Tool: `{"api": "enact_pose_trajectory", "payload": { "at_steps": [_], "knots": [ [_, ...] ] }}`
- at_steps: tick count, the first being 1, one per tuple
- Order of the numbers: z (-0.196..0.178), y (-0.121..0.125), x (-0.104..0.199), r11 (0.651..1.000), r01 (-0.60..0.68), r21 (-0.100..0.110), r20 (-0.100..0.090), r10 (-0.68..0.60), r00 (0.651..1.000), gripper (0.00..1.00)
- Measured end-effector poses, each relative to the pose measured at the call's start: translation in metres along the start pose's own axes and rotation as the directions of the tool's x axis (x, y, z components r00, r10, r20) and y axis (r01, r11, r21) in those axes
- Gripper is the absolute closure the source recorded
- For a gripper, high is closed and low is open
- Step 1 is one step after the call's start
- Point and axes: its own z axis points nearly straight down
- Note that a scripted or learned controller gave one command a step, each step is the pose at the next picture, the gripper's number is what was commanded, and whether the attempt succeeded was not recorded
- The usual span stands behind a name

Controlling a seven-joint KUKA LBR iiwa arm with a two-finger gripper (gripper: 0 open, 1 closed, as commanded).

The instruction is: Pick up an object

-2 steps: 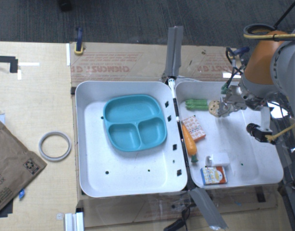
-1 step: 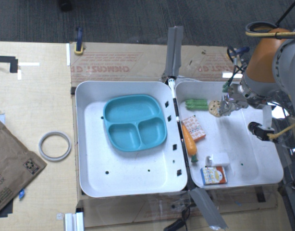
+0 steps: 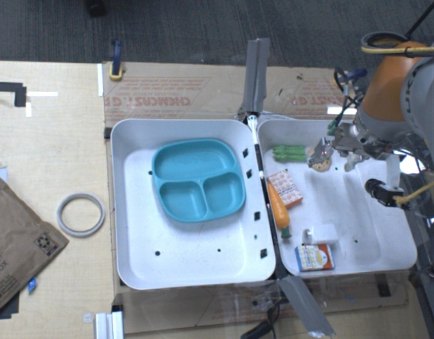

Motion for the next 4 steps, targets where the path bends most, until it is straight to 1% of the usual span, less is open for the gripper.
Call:
{"api": "enact_pose_trajectory", "payload": {
  "at_steps": [1, 2, 3, 4],
  "knots": [
    [0.015, 0.031, 0.03, 1.0, 0.006, 0.01, 0.004, -0.006, 1.0, 0.0],
    [0.004, 0.033, 0.028, 1.0, 0.008, 0.005, 0.009, -0.008, 1.0, 1.0],
    [0.004, 0.032, 0.028, 1.0, 0.009, 0.005, 0.009, -0.009, 1.0, 0.0],
    [0.018, 0.029, 0.064, 0.982, 0.188, -0.001, 0.001, -0.188, 0.982, 0.0]
  ]
}}
